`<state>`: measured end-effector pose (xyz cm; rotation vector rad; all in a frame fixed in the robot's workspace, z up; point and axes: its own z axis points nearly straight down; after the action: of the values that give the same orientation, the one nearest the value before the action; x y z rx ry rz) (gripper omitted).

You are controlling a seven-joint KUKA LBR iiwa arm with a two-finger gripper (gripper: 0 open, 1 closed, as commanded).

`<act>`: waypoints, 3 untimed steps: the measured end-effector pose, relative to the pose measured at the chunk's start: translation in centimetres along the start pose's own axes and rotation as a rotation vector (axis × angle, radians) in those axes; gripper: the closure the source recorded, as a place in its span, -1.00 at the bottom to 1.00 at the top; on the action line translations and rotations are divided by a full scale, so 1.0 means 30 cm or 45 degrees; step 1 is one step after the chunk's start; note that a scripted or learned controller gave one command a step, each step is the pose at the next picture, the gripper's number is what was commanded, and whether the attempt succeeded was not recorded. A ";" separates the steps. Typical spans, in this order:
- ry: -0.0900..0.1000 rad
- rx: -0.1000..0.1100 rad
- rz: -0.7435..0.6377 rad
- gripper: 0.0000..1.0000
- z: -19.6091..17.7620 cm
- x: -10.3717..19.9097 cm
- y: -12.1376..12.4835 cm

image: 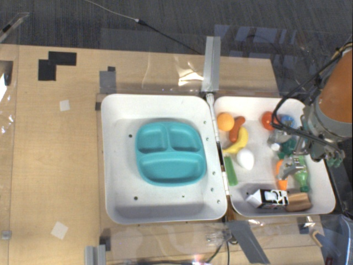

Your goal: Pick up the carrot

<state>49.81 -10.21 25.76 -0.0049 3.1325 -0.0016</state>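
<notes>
The carrot (279, 168) is a small orange piece in the right bin (259, 106), right of the middle, with another bit of orange (282, 184) showing just below it. My gripper (292, 163) hangs directly over it, reaching in from the right, and hides most of it. I cannot make out whether the gripper touches the carrot.
The right bin also holds an orange (224, 120), a banana (238, 141), a white egg (245, 159), a red tomato (267, 120), a green piece (301, 176), a black and white carton (270, 197) and a brown item (298, 202). A teal divided plate (171, 152) lies in the left bin (118, 203).
</notes>
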 end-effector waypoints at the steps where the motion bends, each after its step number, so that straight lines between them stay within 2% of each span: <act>1: 0.013 -0.001 0.099 -1.00 0.325 -0.077 -0.137; 2: -0.009 0.002 -0.067 -1.00 0.560 -0.125 -0.178; 3: -0.006 0.004 -0.372 -1.00 0.432 -0.311 -0.339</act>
<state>59.29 -20.35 12.88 -0.4599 3.0943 -0.0089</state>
